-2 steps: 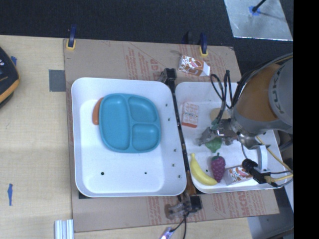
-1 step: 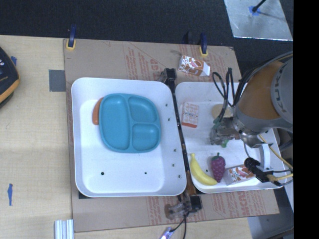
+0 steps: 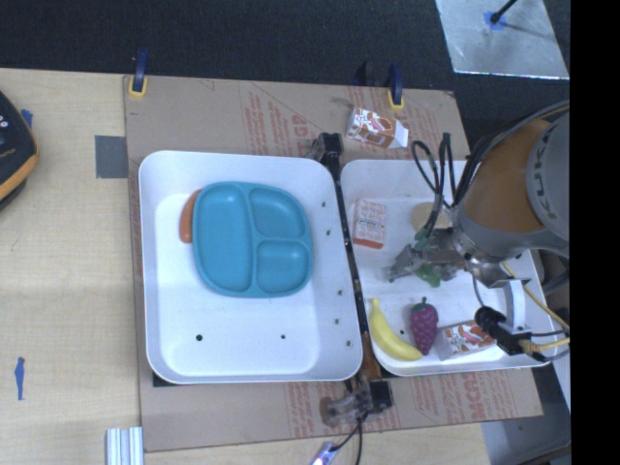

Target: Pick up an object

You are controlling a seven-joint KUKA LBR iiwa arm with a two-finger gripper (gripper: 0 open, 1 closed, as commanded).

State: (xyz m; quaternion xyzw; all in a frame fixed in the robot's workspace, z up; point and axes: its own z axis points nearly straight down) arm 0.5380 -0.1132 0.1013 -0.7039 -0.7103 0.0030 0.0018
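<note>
The right bin (image 3: 387,177) holds a yellow banana (image 3: 387,334), a purple grape bunch (image 3: 423,325), a small orange-and-white packet (image 3: 369,223), another packet (image 3: 466,338) at the front right, and a green item (image 3: 429,275) partly under the gripper. My gripper (image 3: 415,263) hangs low in the middle of this bin, just above the green item and behind the grapes. The arm's wrist hides a tan object (image 3: 424,215) at the bin's back.
The left bin (image 3: 165,337) holds a blue divided plate (image 3: 253,239) with an orange item (image 3: 185,220) peeking out at its left. A snack packet (image 3: 377,129) lies on the cardboard behind the right bin. Cables trail along the arm on the right.
</note>
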